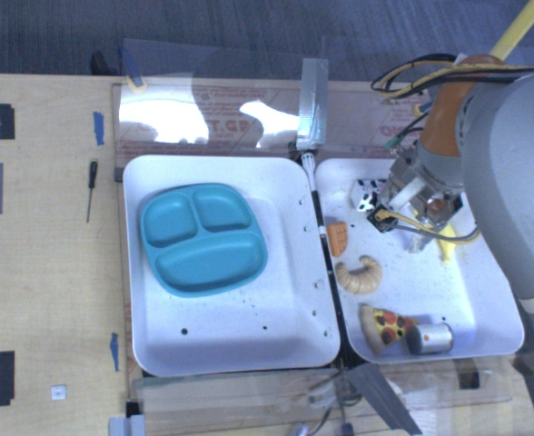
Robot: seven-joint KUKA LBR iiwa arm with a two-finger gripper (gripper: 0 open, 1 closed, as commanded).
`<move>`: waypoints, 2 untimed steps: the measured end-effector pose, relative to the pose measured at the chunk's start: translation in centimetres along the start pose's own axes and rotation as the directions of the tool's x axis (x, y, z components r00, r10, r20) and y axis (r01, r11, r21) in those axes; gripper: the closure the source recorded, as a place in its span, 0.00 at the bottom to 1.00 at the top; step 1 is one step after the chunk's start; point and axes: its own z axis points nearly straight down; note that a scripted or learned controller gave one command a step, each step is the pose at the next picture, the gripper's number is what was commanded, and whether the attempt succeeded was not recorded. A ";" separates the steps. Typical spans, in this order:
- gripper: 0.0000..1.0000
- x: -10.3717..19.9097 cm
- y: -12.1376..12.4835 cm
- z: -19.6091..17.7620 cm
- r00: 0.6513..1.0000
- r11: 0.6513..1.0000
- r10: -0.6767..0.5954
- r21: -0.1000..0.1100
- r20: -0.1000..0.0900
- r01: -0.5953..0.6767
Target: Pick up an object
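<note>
Pincer [419, 205] of the grey arm hangs low over the far end of the right bin [471, 298] in the camera view, reaching in from the right. Whether it is apart or together cannot be told from this angle, and nothing is seen in its grip.

Several candidates for the pick lie in that bin. A small black-and-white spotted piece [365, 193] sits just beside the pincer, near the far wall. An orange piece [338, 237] rests against the dividing wall, with a toy croissant [358, 275] near it. A toy pizza slice [385, 325] and a metal can [428, 337] lie touching at the near end.

The left bin [285, 271] on the tabletop [40, 289] holds a blue divided plate [203, 237], well apart from the arm.

The spotted piece looks the likeliest target: probably light and stiff, best taken across its opposite flat sides. The croissant appears light and curved, so its thick middle would give the surest hold. The can, lying on its side, may roll or slip, and the flat pizza slice offers little edge to catch.
</note>
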 end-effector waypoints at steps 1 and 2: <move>0.00 -7.6 3.1 0.5 0.956 0.956 -0.291 -0.043 -0.029 0.290; 1.00 -7.7 3.3 -0.7 0.957 0.956 -0.289 -0.052 -0.028 0.288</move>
